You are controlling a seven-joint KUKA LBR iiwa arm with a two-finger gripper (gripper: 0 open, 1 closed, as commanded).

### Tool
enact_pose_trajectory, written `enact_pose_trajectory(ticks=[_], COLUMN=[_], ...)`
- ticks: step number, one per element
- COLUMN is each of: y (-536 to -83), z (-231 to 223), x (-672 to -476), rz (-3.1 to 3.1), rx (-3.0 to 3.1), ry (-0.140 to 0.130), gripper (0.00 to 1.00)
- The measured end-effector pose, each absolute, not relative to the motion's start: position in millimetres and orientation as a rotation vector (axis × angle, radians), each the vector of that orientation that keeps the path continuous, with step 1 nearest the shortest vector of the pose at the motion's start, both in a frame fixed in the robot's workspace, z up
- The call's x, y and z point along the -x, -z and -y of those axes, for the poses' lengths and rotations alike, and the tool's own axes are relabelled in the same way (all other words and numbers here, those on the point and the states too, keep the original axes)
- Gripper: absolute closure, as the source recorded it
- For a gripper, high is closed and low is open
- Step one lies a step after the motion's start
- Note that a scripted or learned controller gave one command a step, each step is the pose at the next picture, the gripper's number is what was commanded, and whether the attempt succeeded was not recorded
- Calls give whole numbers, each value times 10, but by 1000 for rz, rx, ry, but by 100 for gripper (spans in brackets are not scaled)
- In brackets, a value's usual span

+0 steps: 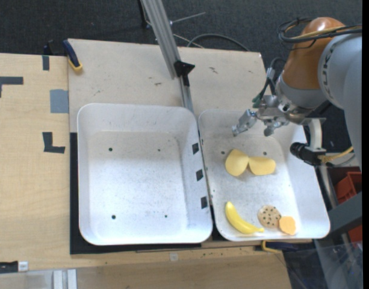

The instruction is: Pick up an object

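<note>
The gripper (256,127) hangs over the far end of the right bin (304,188), its two fingers spread apart with nothing between them. Below it lie two pale yellow pieces (249,164) touching each other; a banana (240,219), a speckled cookie (269,216) and an orange piece (287,224) lie near the bin's front edge.

Bright, even light; slightly soft focus

The right bin (304,179) has bare floor at its centre and toward twelve o'clock; two yellow pieces (249,164) sit mid-bin; a banana (240,220), cookie (269,216) and orange piece (287,224) crowd six o'clock; the left bin (94,161) offers open floor throughout.
</note>
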State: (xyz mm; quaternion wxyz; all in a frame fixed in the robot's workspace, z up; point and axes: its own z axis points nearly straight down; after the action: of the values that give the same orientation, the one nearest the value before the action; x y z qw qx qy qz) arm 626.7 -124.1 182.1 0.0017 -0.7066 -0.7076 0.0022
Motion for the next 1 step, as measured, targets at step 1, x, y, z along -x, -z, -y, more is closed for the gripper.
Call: enact_pose_trajectory(ticks=[1], y=[-1244], z=[1178], x=[-6172], rz=[2220], rx=[2215], ry=[-8], gripper=[0])
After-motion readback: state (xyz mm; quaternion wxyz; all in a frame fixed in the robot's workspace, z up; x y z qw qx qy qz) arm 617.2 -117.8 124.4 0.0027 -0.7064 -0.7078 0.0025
